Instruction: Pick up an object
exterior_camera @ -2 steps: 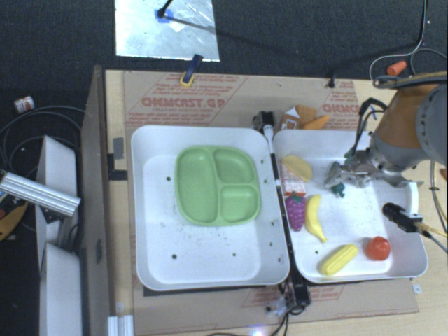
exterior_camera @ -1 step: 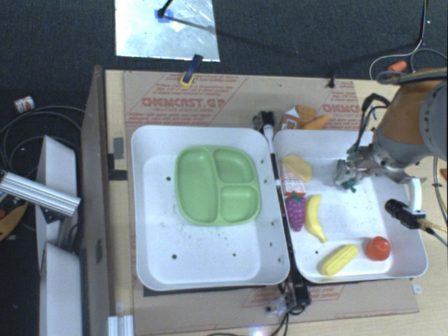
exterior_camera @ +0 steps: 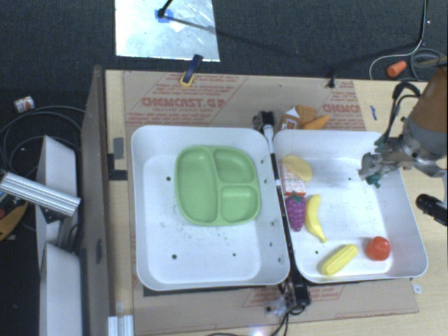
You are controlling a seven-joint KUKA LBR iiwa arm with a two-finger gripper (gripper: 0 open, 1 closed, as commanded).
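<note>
At the right edge of the frame the gripper (exterior_camera: 373, 170) hangs over the right bin (exterior_camera: 402, 205), and I cannot tell its state, while the banana (exterior_camera: 314, 218), corn (exterior_camera: 339, 259) and tomato (exterior_camera: 378, 248) lie below it, apart.

A divided plate (exterior_camera: 215, 185) lies in the left bin (exterior_camera: 157, 257); banana (exterior_camera: 314, 218), corn (exterior_camera: 339, 259) and tomato (exterior_camera: 378, 248) lie in the right bin (exterior_camera: 406, 215).
</note>
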